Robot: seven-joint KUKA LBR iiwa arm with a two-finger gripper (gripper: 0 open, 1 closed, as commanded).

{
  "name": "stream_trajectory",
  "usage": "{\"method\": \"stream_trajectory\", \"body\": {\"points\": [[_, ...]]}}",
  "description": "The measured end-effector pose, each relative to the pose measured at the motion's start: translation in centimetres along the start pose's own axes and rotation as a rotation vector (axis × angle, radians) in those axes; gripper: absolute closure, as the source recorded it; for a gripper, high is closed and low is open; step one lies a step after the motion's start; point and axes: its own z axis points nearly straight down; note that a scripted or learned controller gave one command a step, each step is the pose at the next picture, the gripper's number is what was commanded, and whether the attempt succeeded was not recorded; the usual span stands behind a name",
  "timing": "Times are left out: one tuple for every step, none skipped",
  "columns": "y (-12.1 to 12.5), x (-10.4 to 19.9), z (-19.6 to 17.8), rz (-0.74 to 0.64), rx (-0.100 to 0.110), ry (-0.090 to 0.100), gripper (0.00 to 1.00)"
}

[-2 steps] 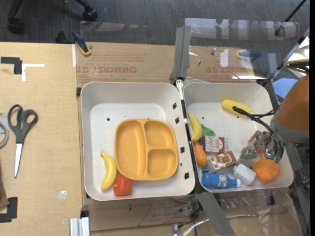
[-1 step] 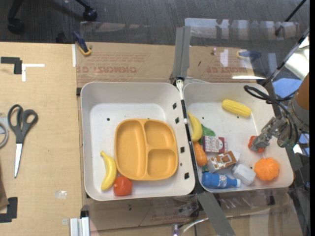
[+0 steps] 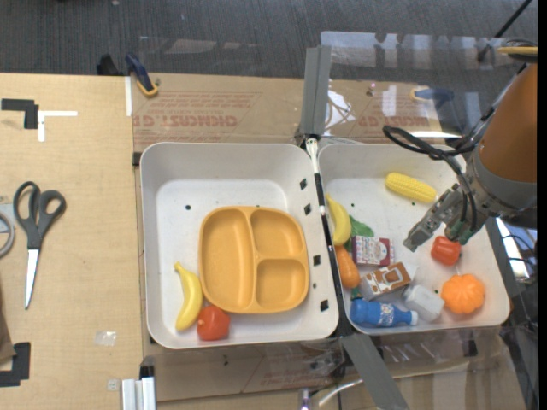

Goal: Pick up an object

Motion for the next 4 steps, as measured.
{"method": "stream_trajectory", "body": {"points": [[0.0,0.0,0.0,0.0,0.0,0.0,0.0],[0.4,-3.3,12.5,0.208,0.004,0.004,0.0],[2.3,-5.9,18.0,0.285,-0.002,-0.001,0.0],[2.2,-6.3,16.7,0.288,-0.006,-0.012,1.0]]}}
